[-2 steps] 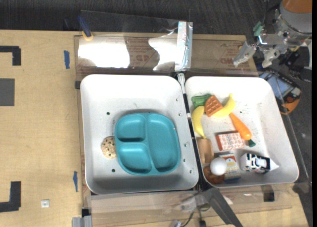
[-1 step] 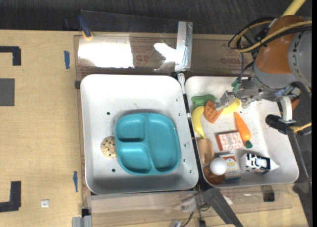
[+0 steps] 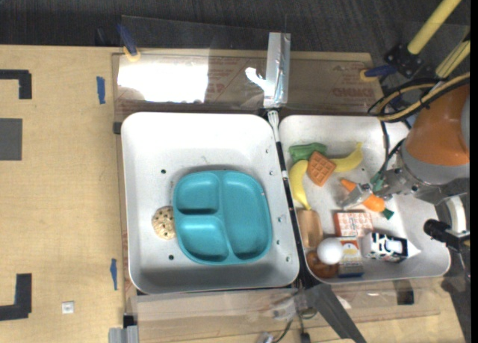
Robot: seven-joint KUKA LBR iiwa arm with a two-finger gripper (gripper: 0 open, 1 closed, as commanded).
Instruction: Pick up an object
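grey arm with orange band (image 3: 441, 140) reaching in from the right, over the right bin (image 3: 427, 261). gripper (image 3: 364, 193) low among the clutter near that bin's middle, just beside an orange carrot-like piece (image 3: 374, 202) and possibly touching it; open or closed, cannot tell from this angle, and nothing clearly held.

in the same bin: a yellow banana (image 3: 297, 183) along the left wall, a second curved yellow piece (image 3: 350, 159) toward the back, a green item (image 3: 307, 150) in the back left corner, a brown waffle square (image 3: 321, 168) between the two yellow pieces. nearer the front, a white ball (image 3: 328, 251) touching a tan bread-like piece (image 3: 310, 226), a small reddish carton (image 3: 352, 223) just beside them, and a black-and-white object (image 3: 389, 246) at the front right.

in the left bin (image 3: 142, 155): a teal divided plate (image 3: 222, 216) lying flat, with a speckled cookie (image 3: 163, 222) against its left edge.
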